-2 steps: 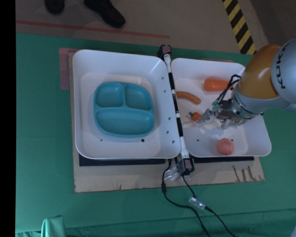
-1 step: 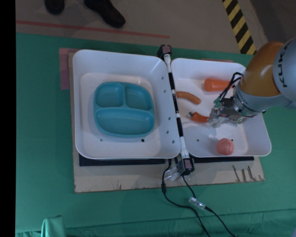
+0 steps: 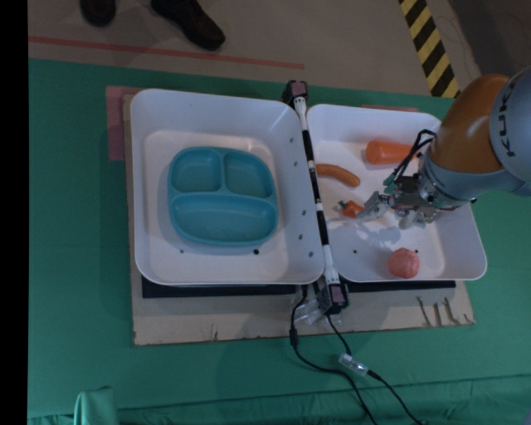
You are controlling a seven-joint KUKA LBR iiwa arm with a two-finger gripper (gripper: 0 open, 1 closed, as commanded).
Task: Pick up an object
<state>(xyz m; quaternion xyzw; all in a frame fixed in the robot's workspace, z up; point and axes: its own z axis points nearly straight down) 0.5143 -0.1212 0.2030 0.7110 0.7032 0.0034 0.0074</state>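
My gripper (image 3: 392, 212) hangs over the middle of the right bin (image 3: 465, 264), with the fingers spread open and nothing between them. A small orange piece (image 3: 352, 208) lies just left of the left fingertip (image 3: 370, 206), beside it and not gripped. An orange sausage-shaped object (image 3: 337, 174) lies further back and to the left. A thicker orange carrot-like object (image 3: 387, 152) rests near the bin's back, partly behind the arm. A pinkish-red round object (image 3: 404, 263) sits near the front of the bin.
The left bin (image 3: 149, 116) holds a teal divided plate (image 3: 222, 197). A black-and-white bar (image 3: 315, 178) runs between the two bins. Cables (image 3: 348, 361) trail over the green bench in front. Someone's shoes (image 3: 187, 21) stand beyond the bench's far edge.
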